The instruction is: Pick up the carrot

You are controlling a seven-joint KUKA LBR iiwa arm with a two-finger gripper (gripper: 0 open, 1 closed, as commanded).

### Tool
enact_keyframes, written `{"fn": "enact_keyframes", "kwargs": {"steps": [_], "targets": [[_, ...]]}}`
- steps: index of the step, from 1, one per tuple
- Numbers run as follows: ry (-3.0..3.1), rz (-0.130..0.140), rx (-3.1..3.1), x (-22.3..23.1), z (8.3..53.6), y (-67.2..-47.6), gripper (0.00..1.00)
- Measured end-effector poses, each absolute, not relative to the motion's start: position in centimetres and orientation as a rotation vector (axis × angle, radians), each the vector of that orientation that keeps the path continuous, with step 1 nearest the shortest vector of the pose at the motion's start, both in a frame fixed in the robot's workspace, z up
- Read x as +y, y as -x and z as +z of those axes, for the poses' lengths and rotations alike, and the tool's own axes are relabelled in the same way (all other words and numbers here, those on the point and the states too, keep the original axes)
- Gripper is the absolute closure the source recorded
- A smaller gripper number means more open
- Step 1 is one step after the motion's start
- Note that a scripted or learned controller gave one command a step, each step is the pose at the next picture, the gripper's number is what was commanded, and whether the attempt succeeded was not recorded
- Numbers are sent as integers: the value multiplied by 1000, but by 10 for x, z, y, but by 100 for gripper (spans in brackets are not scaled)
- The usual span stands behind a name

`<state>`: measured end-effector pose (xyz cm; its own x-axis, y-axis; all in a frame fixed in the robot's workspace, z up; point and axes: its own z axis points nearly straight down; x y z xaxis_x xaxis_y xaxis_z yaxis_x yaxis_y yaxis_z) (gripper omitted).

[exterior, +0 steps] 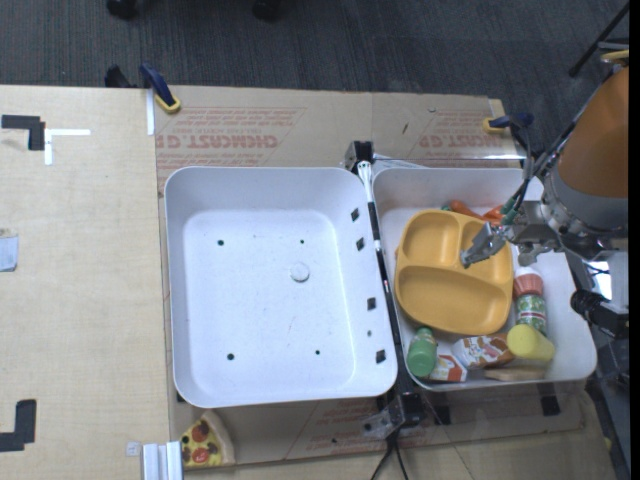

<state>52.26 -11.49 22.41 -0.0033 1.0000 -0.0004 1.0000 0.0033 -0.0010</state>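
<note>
You see the jaws (482, 247) hanging over the right bin (572, 368), above the upper right corner of the yellow divided plate (452, 290); you cannot tell how wide they stand, since they blur against the plate; the carrot (466, 209) lies just behind them at the bin's far edge, mostly hidden by the plate's rim; nearer you than the jaws sit a red-labelled bottle (530, 303), a yellow lemon (530, 344) and a green bottle (421, 352); the left bin (200, 368) lies well off to their left on the worktop (80, 268).
</note>
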Motion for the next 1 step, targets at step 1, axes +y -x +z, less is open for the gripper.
{"fn": "enact_keyframes", "kwargs": {"steps": [1], "targets": [[2014, -2, -2415, -114, 103, -592, 0]]}}
